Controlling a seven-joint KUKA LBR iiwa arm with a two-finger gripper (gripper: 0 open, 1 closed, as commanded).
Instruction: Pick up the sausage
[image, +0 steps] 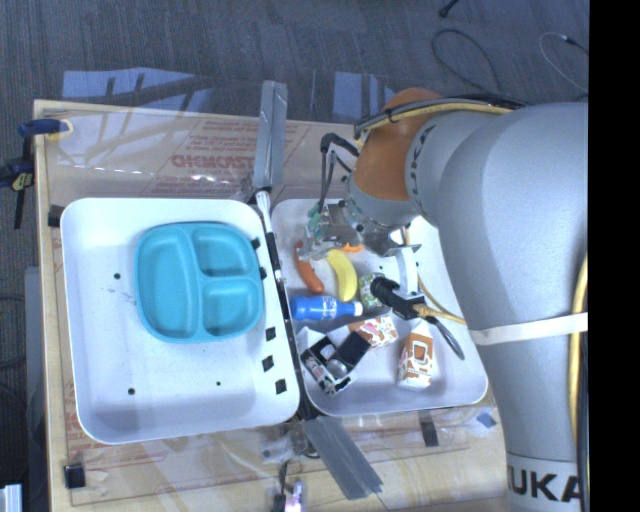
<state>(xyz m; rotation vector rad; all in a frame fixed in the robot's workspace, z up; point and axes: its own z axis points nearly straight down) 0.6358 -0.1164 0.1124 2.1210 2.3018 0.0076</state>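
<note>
The sausage (308, 273), a small orange-red link, lies in the upper left part of the right bin (455, 385), just left of a yellow banana (343, 273). My gripper (323, 229) hangs over the bin's far left corner, a short way above and behind the sausage. Nothing visible is held in it. The grey arm with its orange band (385, 165) covers the right side of the bin.
The right bin also holds a blue bottle (325, 308), a black and white object (335, 361), a small carton (417, 360), a snack packet (377, 331) and a dark green item (385, 291). The left bin (100, 390) holds a blue divided plate (198, 280).
</note>
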